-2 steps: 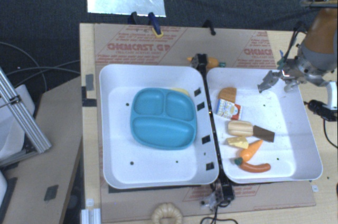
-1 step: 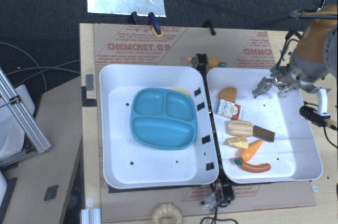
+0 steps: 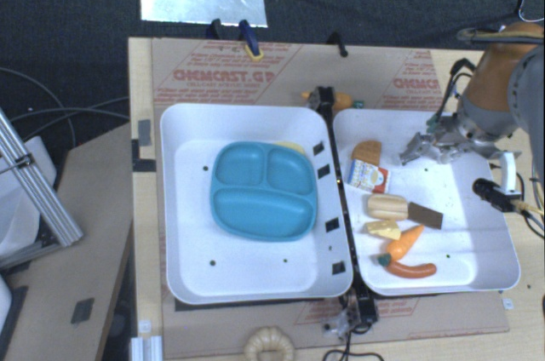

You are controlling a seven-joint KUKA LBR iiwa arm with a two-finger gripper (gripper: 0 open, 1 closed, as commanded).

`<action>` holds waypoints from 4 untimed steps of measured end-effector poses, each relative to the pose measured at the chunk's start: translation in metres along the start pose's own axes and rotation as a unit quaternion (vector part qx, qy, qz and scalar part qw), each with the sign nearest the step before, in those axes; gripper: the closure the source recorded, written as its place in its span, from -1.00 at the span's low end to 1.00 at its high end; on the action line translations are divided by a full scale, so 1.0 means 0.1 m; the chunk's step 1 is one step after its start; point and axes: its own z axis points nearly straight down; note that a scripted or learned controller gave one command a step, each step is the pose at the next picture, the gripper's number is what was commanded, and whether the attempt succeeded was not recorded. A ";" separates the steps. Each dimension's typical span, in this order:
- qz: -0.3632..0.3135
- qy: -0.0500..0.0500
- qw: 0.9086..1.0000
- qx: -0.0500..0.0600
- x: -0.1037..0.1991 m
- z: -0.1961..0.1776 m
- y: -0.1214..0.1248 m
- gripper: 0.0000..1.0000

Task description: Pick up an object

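Note:
In the right bin [image 3: 494, 266] lie a brown bread slice [image 3: 368, 151], a small carton [image 3: 366, 175], a tan roll [image 3: 387, 205] with a dark brown block [image 3: 426, 216] at its end, a yellow piece [image 3: 383, 228], an orange carrot [image 3: 407, 241] and a red sausage [image 3: 411, 270]. My gripper [image 3: 419, 148] hangs over the upper middle of the right bin, pointing left. It is a short way right of the bread slice and apart from it. Nothing shows in its grasp.
The left bin [image 3: 187, 266] holds a blue divided plate [image 3: 264, 190] with a yellow item [image 3: 291, 147] peeking out behind it. A black divider [image 3: 335, 189] runs between the bins. An orange thing [image 3: 341, 101] sits beyond the bins' far edge. The arm [image 3: 498, 91] fills the upper right.

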 end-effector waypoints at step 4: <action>0.000 0.000 1.000 -0.002 0.00 -1.42 0.07 1.00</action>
